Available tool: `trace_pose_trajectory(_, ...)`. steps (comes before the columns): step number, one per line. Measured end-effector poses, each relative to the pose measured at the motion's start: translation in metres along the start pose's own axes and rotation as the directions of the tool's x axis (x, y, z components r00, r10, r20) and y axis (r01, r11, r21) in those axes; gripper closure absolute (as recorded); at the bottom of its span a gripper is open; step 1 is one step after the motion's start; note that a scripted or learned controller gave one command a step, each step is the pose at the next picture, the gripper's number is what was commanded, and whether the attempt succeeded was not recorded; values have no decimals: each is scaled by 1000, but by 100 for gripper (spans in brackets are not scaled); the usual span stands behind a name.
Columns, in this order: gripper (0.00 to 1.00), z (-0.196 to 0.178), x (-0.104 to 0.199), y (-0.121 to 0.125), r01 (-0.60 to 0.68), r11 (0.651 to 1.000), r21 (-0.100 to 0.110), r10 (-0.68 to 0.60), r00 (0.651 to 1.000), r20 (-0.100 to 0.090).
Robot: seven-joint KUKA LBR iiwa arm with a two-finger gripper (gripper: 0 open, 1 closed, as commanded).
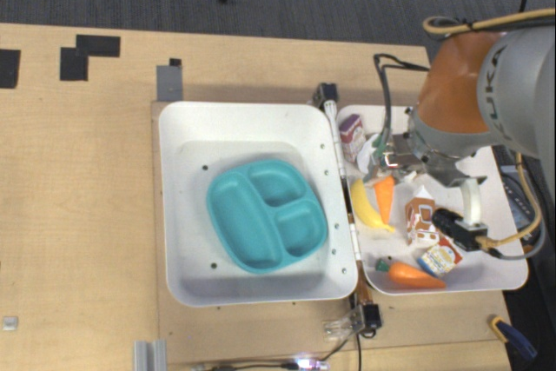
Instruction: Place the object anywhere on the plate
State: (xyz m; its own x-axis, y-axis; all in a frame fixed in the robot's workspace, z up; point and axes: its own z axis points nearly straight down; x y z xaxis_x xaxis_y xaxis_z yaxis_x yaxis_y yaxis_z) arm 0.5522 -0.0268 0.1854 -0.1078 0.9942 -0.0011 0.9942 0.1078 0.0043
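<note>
Grey arm with orange band (486, 91) runs off the right edge and covers much of the right white bin (508, 274). Its gripper is masked by the wrist. Purple-and-white packet (350, 130) is too small to identify.

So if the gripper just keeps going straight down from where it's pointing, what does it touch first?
Probably the upright carrot under the gripper in the right bin, with the banana just beside it. Depth is hard to judge from this slanted view.
</note>
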Motion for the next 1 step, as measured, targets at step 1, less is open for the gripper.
trace_pose_trajectory(1, 100, 2, 67, -4, -140, 990, 3, 140, 990, -3)
